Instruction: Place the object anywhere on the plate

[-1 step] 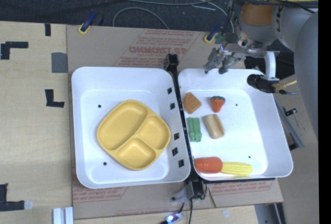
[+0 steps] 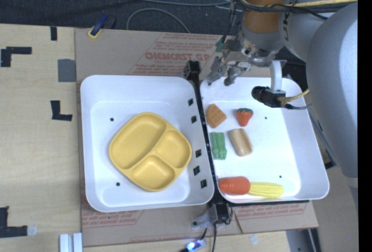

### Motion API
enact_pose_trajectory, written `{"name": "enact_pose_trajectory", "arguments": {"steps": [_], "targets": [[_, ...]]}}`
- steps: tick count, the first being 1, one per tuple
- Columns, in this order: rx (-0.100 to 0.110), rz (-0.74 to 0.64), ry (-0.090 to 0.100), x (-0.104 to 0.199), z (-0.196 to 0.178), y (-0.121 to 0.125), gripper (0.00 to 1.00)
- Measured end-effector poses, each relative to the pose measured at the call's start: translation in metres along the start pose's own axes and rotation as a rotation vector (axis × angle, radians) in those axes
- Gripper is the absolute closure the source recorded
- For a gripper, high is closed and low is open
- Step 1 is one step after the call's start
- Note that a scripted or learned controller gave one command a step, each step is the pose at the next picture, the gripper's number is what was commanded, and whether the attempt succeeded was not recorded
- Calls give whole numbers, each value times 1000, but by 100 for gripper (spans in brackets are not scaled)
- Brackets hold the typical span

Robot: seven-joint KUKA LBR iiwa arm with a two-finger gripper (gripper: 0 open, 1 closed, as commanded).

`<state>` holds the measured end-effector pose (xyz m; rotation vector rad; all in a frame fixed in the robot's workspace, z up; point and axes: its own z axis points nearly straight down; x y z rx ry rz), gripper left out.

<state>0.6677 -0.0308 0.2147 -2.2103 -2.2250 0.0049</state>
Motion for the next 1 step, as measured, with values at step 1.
{"name": "enact_pose_trajectory", "arguments": {"steps": [1], "targets": [[0, 0, 0, 55, 7, -9, 100]]}}
